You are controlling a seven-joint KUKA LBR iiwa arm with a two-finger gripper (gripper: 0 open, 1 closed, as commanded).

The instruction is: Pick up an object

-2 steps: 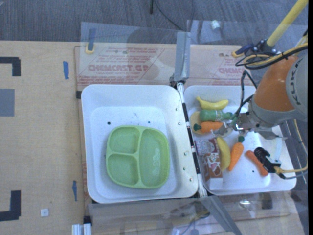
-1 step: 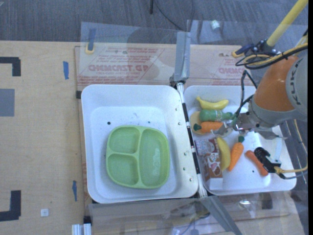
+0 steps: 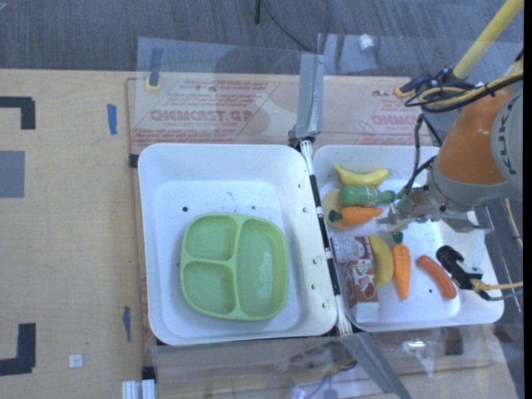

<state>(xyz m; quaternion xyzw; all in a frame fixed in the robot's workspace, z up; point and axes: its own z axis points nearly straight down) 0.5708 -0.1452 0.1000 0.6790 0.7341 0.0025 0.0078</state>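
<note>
The right bin (image 3: 490,310) holds the toy food. The arm (image 3: 474,160) hangs over it, and its gripper (image 3: 405,213) sits low by a carrot (image 3: 359,216), which lies against the green bottle (image 3: 364,195), so come straight down.

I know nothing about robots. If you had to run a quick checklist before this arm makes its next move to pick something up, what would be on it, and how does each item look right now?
1. Things to pick lie in the right bin: ok; yellow banana, green bottle, two carrots and more.
2. Tool is over that bin: ok; it sits near the bottle and the upper carrot.
3. Tool open or shut: cannot tell; too small and blurred.
4. Anything held already: cannot tell.
5. Target stands apart from neighbours: not ok; bottle, banana and carrot crowd together.
6. Left bin out of the way: ok; it holds a green divided plate, apart from the tool.
</note>
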